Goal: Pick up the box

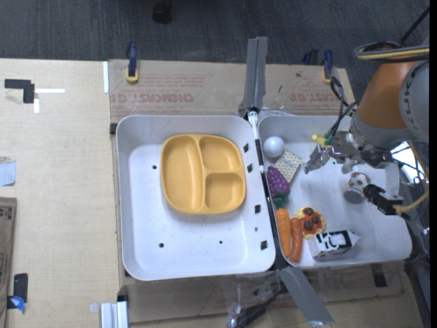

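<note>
I'm hovering in the right bin, my gripper up near the back; whether my jaws are apart, I cannot tell. The box lies well away at the front, beside the carrots. I'd centre above it first, then descend straight.

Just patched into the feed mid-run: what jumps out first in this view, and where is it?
The big yellow divided plate dominates, alone in the left bin. The right bin is crowded: a white ball, purple grapes, carrots, a pizza slice and the small white box near its front edge. The arm's hand hangs over that bin's back half, away from the box.
</note>
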Controlling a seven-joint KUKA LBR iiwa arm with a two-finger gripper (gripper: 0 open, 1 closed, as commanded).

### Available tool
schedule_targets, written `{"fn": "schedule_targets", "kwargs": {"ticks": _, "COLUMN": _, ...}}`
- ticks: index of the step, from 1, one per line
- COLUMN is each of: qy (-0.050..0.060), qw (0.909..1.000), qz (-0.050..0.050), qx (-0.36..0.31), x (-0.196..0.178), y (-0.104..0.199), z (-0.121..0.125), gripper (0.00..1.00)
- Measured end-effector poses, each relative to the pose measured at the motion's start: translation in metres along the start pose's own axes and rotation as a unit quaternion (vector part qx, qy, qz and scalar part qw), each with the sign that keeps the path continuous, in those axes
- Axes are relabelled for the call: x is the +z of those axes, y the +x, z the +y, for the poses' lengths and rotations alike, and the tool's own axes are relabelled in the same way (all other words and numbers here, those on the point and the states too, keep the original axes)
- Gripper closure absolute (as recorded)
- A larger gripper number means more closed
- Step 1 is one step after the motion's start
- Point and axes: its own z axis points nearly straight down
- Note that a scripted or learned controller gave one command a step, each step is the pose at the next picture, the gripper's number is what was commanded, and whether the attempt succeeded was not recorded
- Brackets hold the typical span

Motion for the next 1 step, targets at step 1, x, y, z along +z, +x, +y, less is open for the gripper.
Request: {"fn": "schedule_targets", "kwargs": {"ticks": 1, "qy": -0.004, "qw": 0.9988, "qz": -0.001, "qx": 0.049, "x": 0.0269, "y": 0.0355, "z": 0.0339, "gripper": 0.0}}
